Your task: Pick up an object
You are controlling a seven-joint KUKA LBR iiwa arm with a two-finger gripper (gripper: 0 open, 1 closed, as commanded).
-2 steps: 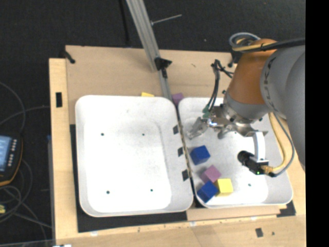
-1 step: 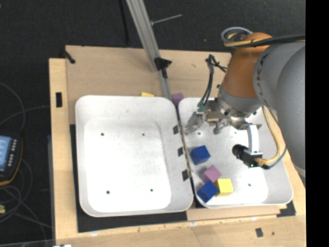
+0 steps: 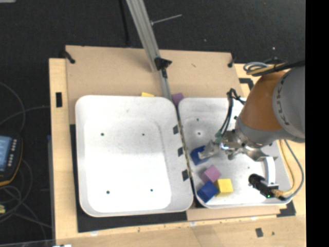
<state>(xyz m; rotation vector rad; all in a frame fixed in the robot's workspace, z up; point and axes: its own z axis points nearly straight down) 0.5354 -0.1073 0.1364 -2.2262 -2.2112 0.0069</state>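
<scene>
so nothing looks lifted yet: the gripper (image 3: 215, 147) sits low in the right bin (image 3: 205, 109), just at 3 o'clock of a blue block (image 3: 197, 154), grip state impossible to tell, while purple (image 3: 211, 174), yellow (image 3: 224, 186) and another blue block (image 3: 208, 190) lie toward 6 o'clock.

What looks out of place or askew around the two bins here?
Two small blocks sit outside the bins on the bench: a yellow block behind the left bin and a purple block at the gap between the bins' far corners. The other blocks lie inside the right bin.
</scene>
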